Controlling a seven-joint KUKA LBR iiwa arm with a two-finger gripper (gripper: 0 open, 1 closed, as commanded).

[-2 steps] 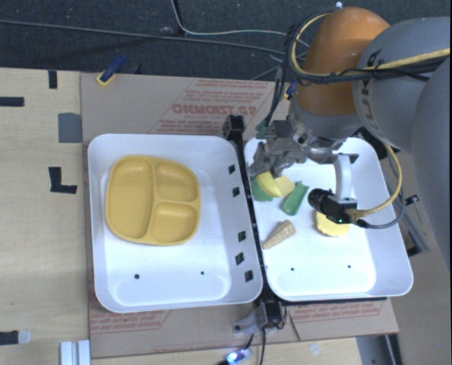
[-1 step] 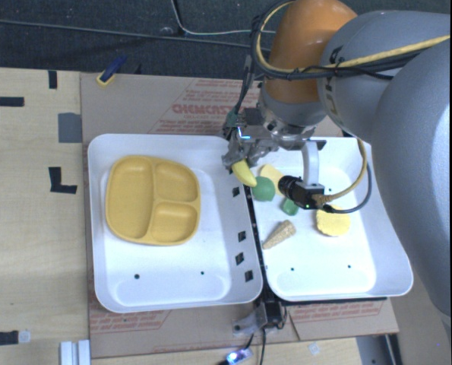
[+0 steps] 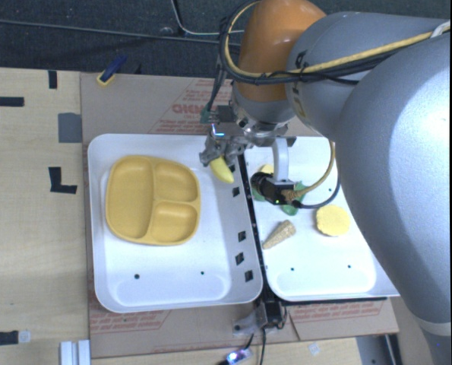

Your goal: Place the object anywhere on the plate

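Pincer (image 3: 219, 157) held a small yellow piece (image 3: 222, 171) between its fingers, over the left bin (image 3: 165, 287), just right of the plate (image 3: 151, 200). Risk, judged: grip looked marginal at the tip; release here would miss the plate and land on bin floor.

Plate (image 3: 151, 201) in left bin (image 3: 119, 291), toward its left edge. Banana (image 3: 222, 170) at that bin's right edge. Cone (image 3: 279, 234) and round piece (image 3: 333, 221) in right bin (image 3: 324, 284).

Robot lab: taped cardboard bench (image 3: 28, 204), white bins (image 3: 104, 226), cables (image 3: 172, 10).
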